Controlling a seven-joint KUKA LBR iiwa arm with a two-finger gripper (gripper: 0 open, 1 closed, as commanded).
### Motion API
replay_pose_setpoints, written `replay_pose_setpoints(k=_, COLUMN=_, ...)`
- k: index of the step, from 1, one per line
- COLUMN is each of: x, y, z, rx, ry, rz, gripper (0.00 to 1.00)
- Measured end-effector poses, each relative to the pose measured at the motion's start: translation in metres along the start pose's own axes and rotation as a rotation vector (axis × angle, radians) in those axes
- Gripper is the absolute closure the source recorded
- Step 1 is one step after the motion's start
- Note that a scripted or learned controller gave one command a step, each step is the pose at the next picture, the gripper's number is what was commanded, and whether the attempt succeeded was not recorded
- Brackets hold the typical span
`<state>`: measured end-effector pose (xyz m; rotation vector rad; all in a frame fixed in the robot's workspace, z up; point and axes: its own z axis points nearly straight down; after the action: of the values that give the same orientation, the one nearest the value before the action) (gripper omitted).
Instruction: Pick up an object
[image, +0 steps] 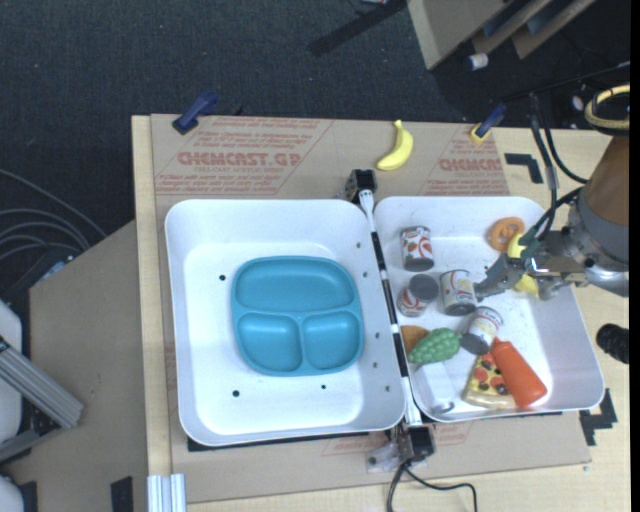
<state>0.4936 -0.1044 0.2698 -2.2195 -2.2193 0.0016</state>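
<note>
The right bin holds several small items. A red and white can lies near its far left, with a grey can and a striped can below it. A green leafy toy, a pizza slice and an orange-red bottle lie toward the front. An orange sits at the back. My gripper hangs low over the bin's middle, just right of the striped can, with a yellow item beside it. I see nothing clearly held.
The left bin carries a blue divided plate. A toy banana lies on the cardboard behind the bins. A small can sits just below the gripper. The arm comes in over the right bin's right wall.
</note>
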Motion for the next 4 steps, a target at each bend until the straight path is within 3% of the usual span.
replay_pose_setpoints(k=1, x=-0.057, y=0.03, z=0.121, rx=-0.001, ry=-0.001, rz=0.001, gripper=0.0)
replay_pose_setpoints(k=2, x=-0.046, y=0.08, z=0.185, rx=-0.003, ry=-0.002, rz=-0.001, gripper=0.0)
replay_pose_setpoints(k=3, x=-0.051, y=0.157, z=0.189, rx=0.089, ry=0.012, rz=-0.007, gripper=0.0)
replay_pose_setpoints(k=4, x=-0.052, y=0.154, z=0.181, rx=0.101, ry=0.012, rz=-0.007, gripper=1.0)
